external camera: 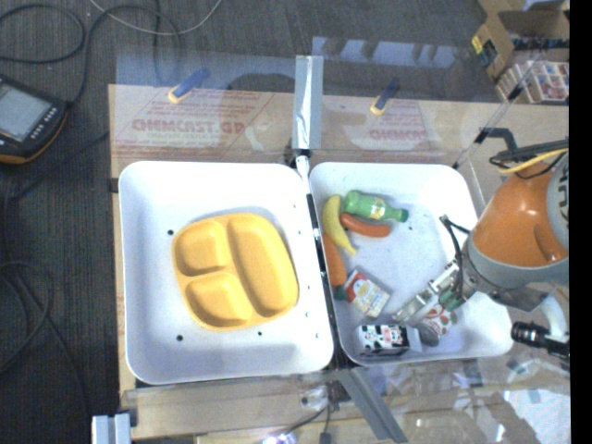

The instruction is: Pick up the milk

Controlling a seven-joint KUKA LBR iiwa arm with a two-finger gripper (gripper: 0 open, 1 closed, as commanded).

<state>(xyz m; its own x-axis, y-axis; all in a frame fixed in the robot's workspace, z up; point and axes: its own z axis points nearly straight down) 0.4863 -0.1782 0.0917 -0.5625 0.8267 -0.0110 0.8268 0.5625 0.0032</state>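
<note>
Near the front wall of the right bin, the milk carton, black-and-white patterned, lies on its side on the bin floor; it is not lifted, so the pick looks not yet done; the gripper hangs low just right of it, beside a small red-and-white item; whether the fingers are released or clenched I cannot tell; grasping and raising remain; the yellow divided tray sits in the left bin.

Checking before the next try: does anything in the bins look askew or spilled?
Nothing spilled. The black-and-white milk carton lies on its side by the right bin's near wall, as does the green bottle. The yellow tray sits slightly turned in the left bin.
</note>
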